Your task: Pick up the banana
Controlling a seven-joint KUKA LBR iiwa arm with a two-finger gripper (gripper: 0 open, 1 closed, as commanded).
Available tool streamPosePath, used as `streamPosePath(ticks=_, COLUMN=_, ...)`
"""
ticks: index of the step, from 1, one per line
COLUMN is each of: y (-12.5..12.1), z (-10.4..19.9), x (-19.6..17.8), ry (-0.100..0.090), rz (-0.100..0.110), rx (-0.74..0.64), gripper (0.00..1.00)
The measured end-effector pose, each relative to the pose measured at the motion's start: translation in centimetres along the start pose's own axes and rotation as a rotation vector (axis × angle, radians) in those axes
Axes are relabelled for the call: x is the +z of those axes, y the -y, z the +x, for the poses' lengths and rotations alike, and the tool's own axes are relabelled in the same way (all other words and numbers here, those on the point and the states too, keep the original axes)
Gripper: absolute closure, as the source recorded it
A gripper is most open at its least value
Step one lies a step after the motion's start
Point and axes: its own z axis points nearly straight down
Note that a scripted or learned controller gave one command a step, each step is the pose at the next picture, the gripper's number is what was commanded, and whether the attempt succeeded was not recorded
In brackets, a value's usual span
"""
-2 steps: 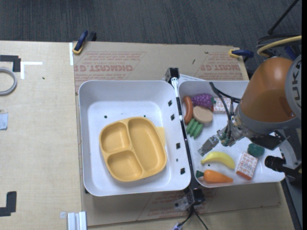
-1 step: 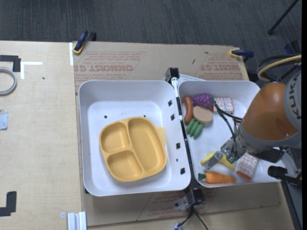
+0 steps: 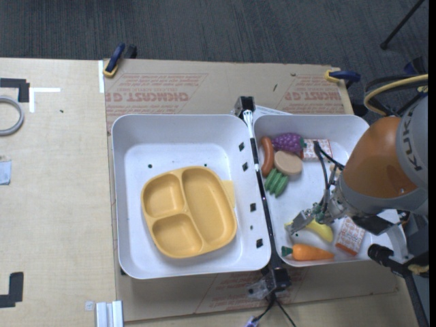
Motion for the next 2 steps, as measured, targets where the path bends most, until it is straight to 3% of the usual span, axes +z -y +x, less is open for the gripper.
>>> streamPosePath(ticks=1, y=-0.1, z=-0.1, x=-1.0, ry=0.001, rz=-0.002, rx=0.000, gripper=1.00)
streamPosePath(ticks=2, y=-8.3, z=-0.6, x=-10.0, ry=0.000, rz=0.001, rx=-0.069, gripper=1.00)
